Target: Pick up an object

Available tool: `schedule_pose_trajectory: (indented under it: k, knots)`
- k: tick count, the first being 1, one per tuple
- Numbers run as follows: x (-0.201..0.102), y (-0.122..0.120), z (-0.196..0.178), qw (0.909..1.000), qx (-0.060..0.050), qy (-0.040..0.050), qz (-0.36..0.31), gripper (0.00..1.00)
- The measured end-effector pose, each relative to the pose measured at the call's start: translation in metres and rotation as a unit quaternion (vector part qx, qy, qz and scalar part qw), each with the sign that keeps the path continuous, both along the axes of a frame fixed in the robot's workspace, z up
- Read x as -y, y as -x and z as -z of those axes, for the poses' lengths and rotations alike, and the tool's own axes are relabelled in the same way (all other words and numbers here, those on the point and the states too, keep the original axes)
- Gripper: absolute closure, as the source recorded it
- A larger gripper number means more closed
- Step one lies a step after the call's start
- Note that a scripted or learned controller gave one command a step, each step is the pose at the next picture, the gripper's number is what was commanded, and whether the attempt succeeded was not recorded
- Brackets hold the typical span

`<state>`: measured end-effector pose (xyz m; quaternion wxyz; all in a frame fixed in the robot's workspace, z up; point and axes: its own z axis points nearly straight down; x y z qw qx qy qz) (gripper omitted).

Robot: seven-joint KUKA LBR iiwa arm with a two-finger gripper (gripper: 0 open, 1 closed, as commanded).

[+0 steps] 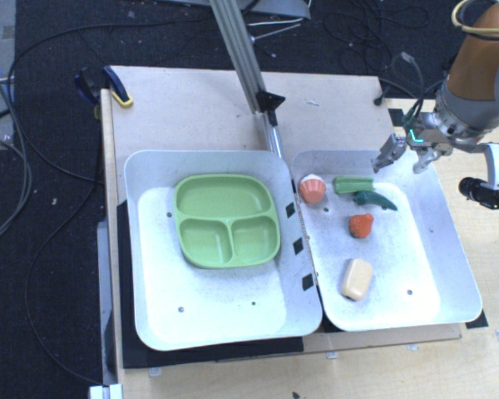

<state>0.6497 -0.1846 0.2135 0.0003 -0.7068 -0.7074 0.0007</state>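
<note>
The right bin [432, 248] holds several small items: an orange and white cupcake-like piece [313, 189], a green stick [353, 185], a dark teal piece [375, 199], a red strawberry-like piece [361, 225] and a pale yellow block [357, 278]. My gripper [405, 158] hangs over the bin's far right corner, above and to the right of the green stick. Its two fingers are spread apart with nothing between them.
The left bin [150, 298] holds a green divided plate [228, 220]. A slanted metal pole [243, 48] rises from the back of the bench between the bins. Cables lie on the dark floor around the bench.
</note>
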Motion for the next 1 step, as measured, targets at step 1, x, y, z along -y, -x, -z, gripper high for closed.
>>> schedule_pose_trajectory:
  k: [1]
  knots:
    - [0.0000,-0.0005,-0.0009,1.0000,0.001,0.0003,0.000,0.00]
